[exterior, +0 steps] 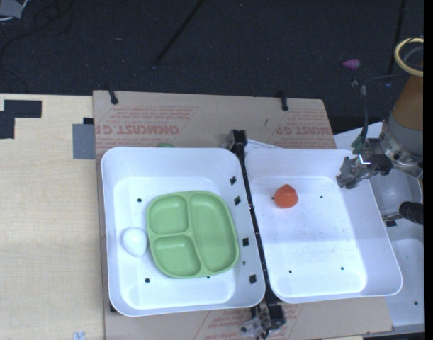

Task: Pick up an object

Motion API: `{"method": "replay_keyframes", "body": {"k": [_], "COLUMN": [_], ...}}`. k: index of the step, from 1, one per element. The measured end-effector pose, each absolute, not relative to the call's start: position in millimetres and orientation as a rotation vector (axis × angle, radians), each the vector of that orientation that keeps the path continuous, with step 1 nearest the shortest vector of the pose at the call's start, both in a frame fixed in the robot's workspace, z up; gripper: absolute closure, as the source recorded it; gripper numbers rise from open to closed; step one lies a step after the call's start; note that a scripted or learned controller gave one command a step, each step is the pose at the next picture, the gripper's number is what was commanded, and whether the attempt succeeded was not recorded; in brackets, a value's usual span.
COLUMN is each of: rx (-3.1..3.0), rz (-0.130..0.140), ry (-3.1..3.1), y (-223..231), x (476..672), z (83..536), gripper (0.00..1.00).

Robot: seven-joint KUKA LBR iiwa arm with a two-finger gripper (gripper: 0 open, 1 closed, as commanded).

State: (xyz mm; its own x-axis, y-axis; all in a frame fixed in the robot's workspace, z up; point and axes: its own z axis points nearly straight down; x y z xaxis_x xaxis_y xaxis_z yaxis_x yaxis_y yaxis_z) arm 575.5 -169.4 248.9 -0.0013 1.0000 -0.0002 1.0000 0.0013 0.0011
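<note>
A small orange-red object point(285, 196) lies on the floor of the right bin point(322, 261), toward its back left. In the left bin point(124, 176) a green three-part plate point(191, 233) lies flat, and a white egg-like object point(134, 241) rests just left of it. My gripper point(351, 173) hangs at the right bin's back right rim, well to the right of the orange object and apart from it. I see nothing held between its fingers.
A black divider with clips point(248, 225) runs between the two bins. Both bins sit on a cardboard sheet point(202, 122). The arm's orange-banded body point(411, 112) stands at the right edge above the gripper.
</note>
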Motion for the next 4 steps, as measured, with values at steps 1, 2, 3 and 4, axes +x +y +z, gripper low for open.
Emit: {"method": "replay_keyframes", "body": {"k": [1, 2, 3, 4], "rx": [2.220, 2.221, 2.219, 2.221], "rz": [-0.001, -0.003, -0.002, -0.003], "ry": [2.228, 2.227, 2.230, 2.230], "y": [-115.6, -73.1, -11.7, 39.0], "x": [572.0, 566.5, 570.2, 560.4], "z": [255.0, 248.9, 247.8, 245.2], "gripper": [1.00, 1.00, 1.00, 1.00]}}
